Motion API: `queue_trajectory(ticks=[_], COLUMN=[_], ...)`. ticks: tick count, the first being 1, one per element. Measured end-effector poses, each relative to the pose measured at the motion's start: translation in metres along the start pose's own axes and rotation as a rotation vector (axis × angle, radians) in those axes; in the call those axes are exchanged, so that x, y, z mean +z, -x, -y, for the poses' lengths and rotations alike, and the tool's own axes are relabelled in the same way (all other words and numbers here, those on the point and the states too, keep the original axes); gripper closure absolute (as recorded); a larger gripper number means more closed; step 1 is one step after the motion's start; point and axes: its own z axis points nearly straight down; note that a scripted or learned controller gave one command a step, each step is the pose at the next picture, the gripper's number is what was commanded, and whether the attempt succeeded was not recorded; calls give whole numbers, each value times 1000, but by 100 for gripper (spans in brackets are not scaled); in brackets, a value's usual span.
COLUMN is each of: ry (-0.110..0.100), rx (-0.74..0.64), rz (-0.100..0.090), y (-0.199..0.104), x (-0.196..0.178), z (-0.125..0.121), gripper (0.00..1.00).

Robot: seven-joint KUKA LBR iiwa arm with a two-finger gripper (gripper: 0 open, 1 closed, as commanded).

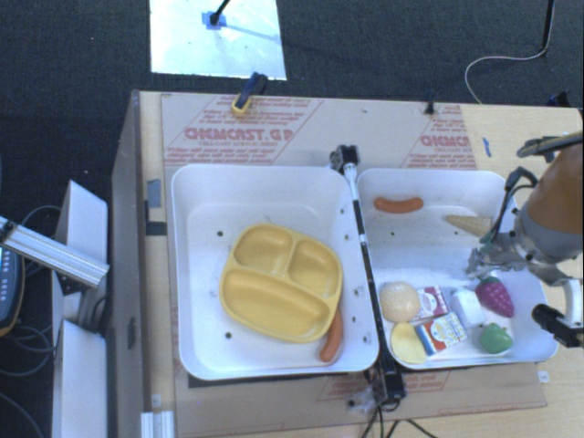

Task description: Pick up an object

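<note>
Two bins on the tabletop (301, 121), tray (281, 281) in the bin (196, 272) left of the end effector (488, 261), sausage (332, 338) beside tray, berry (494, 295) just below the end effector

Right bin (429, 185): a hot dog (399, 205) lies up top, with a purple berry (494, 295), green fruit (495, 338) and small cartons (436, 319) crowding its near corner.

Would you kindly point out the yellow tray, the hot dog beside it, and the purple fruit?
yellow tray (274, 295), camera view, floor of its long compartment.
hot dog (332, 338), camera view, middle of its length.
purple fruit (495, 296), camera view, centre of its body.
</note>
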Motion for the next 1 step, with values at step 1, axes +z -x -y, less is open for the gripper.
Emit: queue_trajectory(ticks=[1], ry=[0], rx=[-2], rz=[1], y=[0], x=[-103], z=[-38], gripper=[100])
